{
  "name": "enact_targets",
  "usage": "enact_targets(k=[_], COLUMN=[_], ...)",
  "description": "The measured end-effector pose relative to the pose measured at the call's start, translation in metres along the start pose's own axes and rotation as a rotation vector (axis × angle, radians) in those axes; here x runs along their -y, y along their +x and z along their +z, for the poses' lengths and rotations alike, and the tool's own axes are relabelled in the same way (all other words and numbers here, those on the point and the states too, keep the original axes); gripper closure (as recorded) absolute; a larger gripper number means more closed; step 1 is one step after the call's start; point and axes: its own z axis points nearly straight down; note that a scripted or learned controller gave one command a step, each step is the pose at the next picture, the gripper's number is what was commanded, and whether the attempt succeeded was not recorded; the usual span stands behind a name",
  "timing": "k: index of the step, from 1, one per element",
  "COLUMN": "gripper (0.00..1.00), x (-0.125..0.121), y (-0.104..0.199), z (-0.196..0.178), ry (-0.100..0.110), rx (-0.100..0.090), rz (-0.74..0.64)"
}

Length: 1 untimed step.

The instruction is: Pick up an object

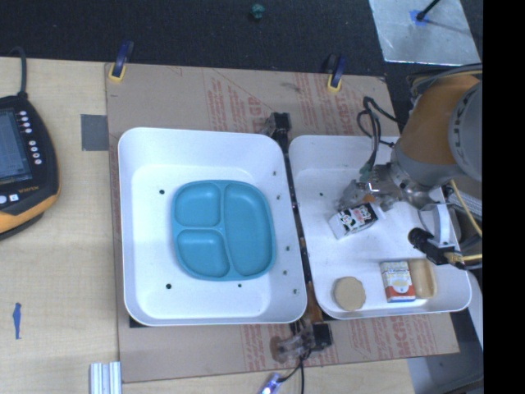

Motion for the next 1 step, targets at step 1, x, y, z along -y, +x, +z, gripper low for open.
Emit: enact_targets(k=[1], gripper=[0.0], x=[-0.0264], y=[0.0255], z=[-0.0005], ry=[-0.002], rx=[0.001], rz=[-0.001])
